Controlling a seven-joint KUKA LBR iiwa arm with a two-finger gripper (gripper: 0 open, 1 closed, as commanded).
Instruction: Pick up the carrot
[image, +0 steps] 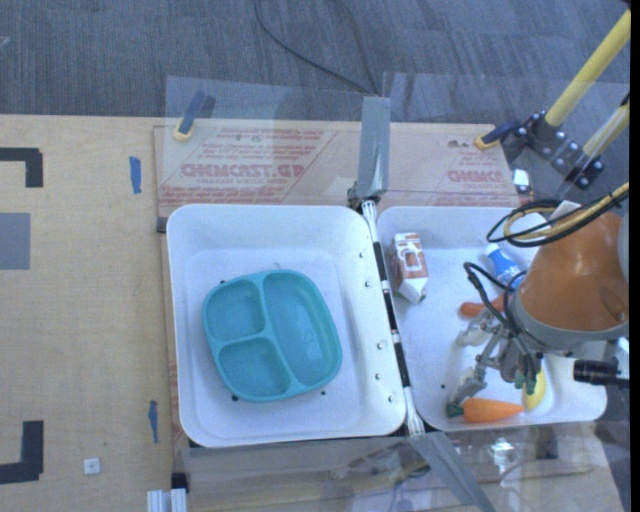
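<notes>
One carrot (492, 409) lying left–right, green end leftward, hand (490, 372) just above — fingers spread apart, gripping nothing.

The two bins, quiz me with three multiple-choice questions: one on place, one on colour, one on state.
1. Where is the carrot?
A. near corner of the right bin
B. on the plate
C. outside both bins

2. What colour is the plate?
A. red
B. teal
C. yellow

3. How does the carton lie?
A. inside the left bin
B. on the carrot
C. in the right bin beside the divider

Answers: A, the carrot lies by the right bin's near edge, below the gripper. B, the divided plate is teal. C, the carton rests next to the centre wall.
</notes>
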